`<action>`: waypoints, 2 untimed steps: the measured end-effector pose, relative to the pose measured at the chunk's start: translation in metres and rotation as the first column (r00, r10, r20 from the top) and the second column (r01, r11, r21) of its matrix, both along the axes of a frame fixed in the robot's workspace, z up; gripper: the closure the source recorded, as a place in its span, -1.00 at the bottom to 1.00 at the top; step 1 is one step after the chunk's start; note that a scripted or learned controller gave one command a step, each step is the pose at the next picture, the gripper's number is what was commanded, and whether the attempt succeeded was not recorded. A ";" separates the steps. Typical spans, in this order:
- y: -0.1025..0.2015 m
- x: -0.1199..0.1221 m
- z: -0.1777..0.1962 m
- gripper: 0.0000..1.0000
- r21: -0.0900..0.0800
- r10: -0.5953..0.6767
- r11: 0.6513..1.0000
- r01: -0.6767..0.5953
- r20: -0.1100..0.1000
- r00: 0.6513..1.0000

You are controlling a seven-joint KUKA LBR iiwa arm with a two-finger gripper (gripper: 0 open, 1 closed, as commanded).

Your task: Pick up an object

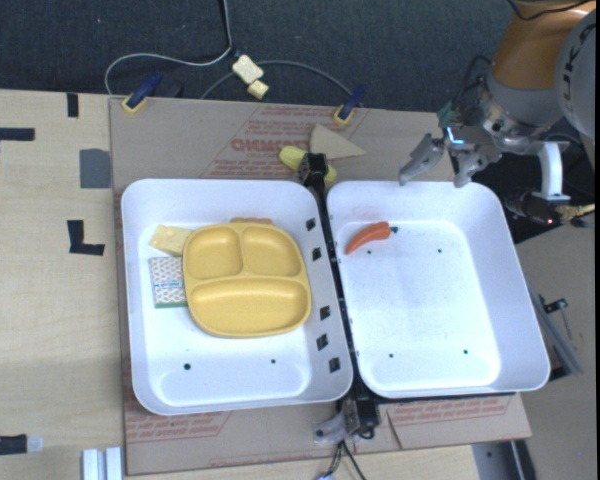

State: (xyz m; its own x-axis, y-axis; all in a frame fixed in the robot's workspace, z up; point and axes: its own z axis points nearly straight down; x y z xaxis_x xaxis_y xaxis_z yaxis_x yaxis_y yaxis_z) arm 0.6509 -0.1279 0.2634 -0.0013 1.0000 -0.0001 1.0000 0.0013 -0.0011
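Gripper (442, 165) hung released, fingers spread | orange carrot (367, 236) lay near, at its 8 o'clock, apart.

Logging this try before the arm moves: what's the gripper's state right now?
Gripper: open, holding nothing, hovering above the far rim of the right bin, apart from the orange carrot-like piece lying in it.

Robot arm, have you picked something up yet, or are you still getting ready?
Nothing is picked up yet. The gripper hangs open above the far rim of the right bin, holding nothing. The orange carrot-shaped toy lies in that bin; the yellow divided plate sits in the left bin. Reaching down, grasping and lifting are all left.
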 end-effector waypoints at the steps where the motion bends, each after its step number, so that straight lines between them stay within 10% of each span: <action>1: 0.028 0.016 -0.105 -1.00 0.001 0.002 1.000 -0.002 -0.007 1.000; 2: 0.031 0.016 -0.182 -1.00 -0.006 0.002 1.000 -0.002 -0.004 1.000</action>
